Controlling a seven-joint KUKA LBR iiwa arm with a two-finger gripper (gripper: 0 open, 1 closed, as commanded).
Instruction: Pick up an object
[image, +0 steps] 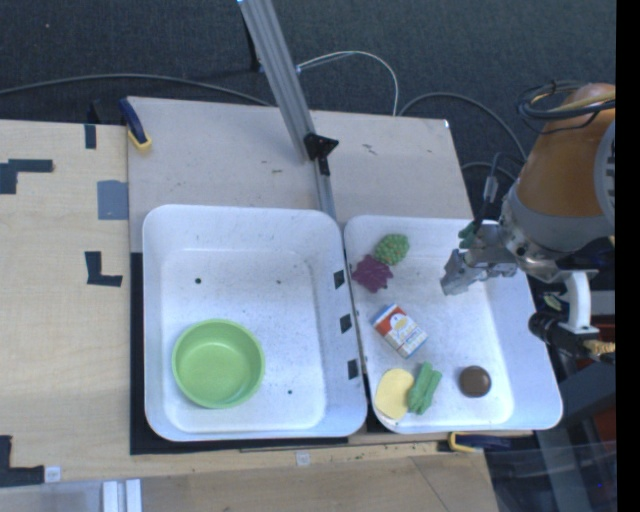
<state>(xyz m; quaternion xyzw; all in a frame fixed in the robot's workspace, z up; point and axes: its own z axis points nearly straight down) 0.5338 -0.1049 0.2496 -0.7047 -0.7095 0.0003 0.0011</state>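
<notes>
Objects for picking lie in the right bin (520, 400): a green lump (392, 248) and purple piece (371, 272) near its far left corner, a small carton (400, 331) mid-bin, a brown ball (474, 380) near the front edge. The gripper (462, 272) hangs over the bin's right part, holding nothing; whether its jaws are apart I cannot tell.

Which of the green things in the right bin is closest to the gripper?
The bumpy green piece at the bin's far end, beside the purple one. The long green item lies farther from the gripper, at the near edge.

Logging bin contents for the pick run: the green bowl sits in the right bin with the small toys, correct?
Not quite. The camera view shows the green bowl in the left bin; the small toys, such as the purple one, lie in the right bin.
</notes>
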